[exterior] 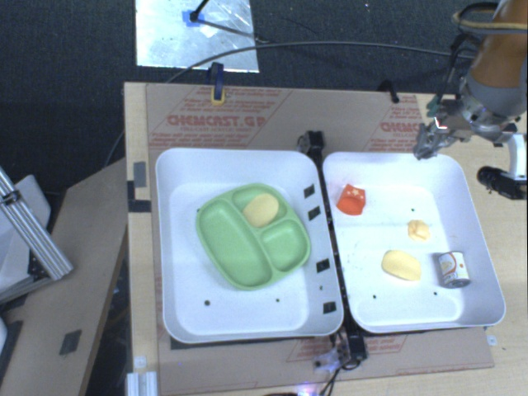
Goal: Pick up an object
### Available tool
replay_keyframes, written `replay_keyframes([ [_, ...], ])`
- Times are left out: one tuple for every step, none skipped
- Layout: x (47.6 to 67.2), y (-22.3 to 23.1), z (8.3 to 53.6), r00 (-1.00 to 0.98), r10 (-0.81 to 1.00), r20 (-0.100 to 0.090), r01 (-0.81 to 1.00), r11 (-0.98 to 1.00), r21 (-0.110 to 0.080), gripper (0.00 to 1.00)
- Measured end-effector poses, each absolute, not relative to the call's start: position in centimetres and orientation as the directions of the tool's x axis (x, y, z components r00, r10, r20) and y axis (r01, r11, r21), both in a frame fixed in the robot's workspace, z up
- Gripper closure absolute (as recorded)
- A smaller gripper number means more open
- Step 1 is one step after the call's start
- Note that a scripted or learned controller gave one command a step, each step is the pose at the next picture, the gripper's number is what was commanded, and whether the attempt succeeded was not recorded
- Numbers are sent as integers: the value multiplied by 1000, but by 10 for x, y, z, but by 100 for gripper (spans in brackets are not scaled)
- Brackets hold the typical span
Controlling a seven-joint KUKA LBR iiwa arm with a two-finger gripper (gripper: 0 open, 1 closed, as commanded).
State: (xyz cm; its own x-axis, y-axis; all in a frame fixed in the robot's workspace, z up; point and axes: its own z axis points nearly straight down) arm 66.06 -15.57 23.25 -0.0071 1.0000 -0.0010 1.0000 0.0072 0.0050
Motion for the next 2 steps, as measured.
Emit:
replay_keyframes([
  [654,-103,225,-9,1000,1,1000,9,1,100],
  [648,-56,230,-9,1000,1,1000,9,1,100],
])
